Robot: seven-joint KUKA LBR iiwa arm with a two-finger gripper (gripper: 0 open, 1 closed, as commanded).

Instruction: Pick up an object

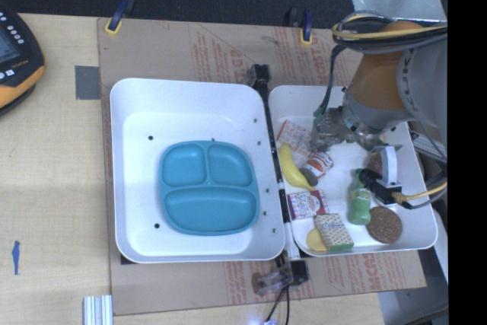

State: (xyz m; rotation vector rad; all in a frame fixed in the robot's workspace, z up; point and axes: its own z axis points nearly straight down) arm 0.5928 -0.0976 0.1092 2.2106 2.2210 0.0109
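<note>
The worktop (53,186) carries two white bins side by side on a cardboard sheet clamped at its far edge, prob. so nothing slides during tries. Left bin (129,164) holds a blue divided plate (208,188) near its centre; right bin (280,104) holds the clutter, so this looks like the pick source w/ the left one as drop side. The arm comes in over the right bin's far right corner, and the gripper (329,132) sits low over the bin's far half, pointing down. Can't tell its state: the arm's body and cabling mask it from this angle, and nothing is visibly between them. Nearest candidates: a small red-and-white can (319,163) just toward the near side of the gripper, a flat printed packet (291,135) just to its left by the bin's left wall, and a banana (292,168) along that wall, a bit further toward the near edge. Further off, near the bin's near edge: a red-white packet (306,203), a patterned box (334,231), a green bottle (360,203), a brown round cookie (384,224) at the near right corner. Judgement: approach/descent stage, no pick made yet; the can seems the likeliest target.
</note>
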